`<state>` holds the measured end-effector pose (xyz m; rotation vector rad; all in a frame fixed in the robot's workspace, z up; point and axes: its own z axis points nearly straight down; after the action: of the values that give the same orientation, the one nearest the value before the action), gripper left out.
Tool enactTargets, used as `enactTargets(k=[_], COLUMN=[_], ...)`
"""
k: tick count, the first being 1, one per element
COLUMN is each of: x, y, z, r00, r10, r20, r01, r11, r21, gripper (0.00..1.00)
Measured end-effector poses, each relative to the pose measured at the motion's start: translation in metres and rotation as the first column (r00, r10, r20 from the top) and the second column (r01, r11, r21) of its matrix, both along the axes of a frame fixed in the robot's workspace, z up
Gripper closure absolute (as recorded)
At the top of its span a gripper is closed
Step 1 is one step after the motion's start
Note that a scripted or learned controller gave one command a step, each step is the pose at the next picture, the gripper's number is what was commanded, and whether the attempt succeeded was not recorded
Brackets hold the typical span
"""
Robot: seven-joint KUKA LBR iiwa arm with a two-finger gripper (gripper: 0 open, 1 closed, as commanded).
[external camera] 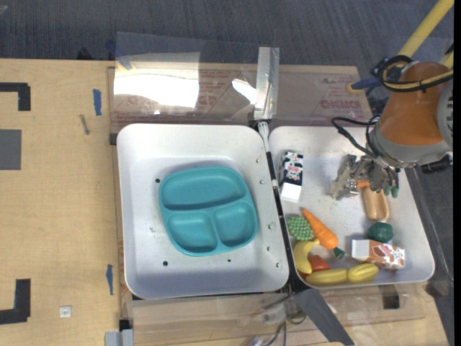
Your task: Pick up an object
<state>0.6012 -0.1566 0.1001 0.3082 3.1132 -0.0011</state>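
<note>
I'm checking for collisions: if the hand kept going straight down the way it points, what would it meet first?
Probably the bare floor of the right bin, under the hand; the tan sausage-shaped toy lies just beside it. Depth is unclear.

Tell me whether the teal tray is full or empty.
Empty: the teal tray in the left bin shows bare compartments; the toy food lies in the right bin.

teal tray [207, 209], orange carrot [320, 228], yellow banana [338, 273]

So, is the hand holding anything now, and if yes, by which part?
It cannot be told. The hand is low in the right bin, just beside the upper end of the tan hot-dog-like toy, but the view does not show anything between its fingers.
</note>
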Motion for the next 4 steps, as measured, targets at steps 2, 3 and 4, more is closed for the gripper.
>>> enactTargets(k=[2, 3, 4], x=[0.041, 0.042, 0.039], y=[0.101, 0.16, 0.211], z=[0.183, 0.216, 0.19], r00=[0.993, 0.952, 0.95], r10=[-0.115, -0.307, -0.312], r20=[0.002, -0.003, -0.013], r01=[0.115, 0.307, 0.312], r11=[0.993, 0.952, 0.95], r21=[0.004, 0.006, 0.003], gripper=[1.0, 1.0, 1.0])
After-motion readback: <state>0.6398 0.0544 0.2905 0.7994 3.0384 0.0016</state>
